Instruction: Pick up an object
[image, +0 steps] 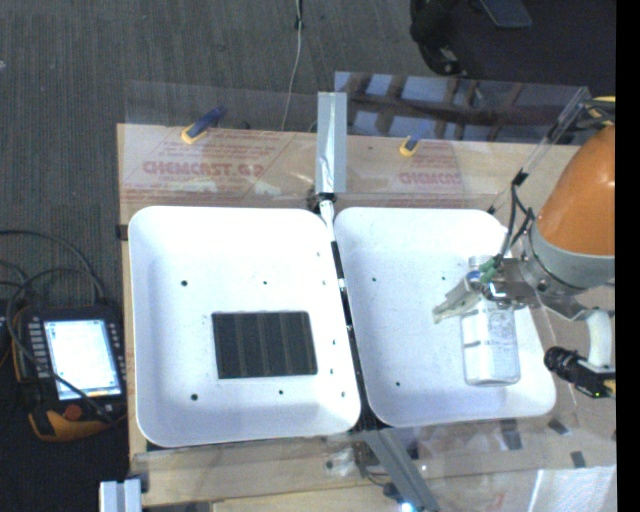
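A clear bottle (491, 345) lies in the right bin (400, 300), near its right wall. The end effector (478, 290) sits at the bottle's top; I cannot tell its state. A dark mat (264, 344) lies in the left bin (170, 300).

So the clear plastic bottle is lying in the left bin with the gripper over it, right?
Not quite. The camera view shows the clear plastic bottle lying in the right bin, not the left. The gripper is over its top end, as you said. The left bin holds a dark ribbed rectangular pad.
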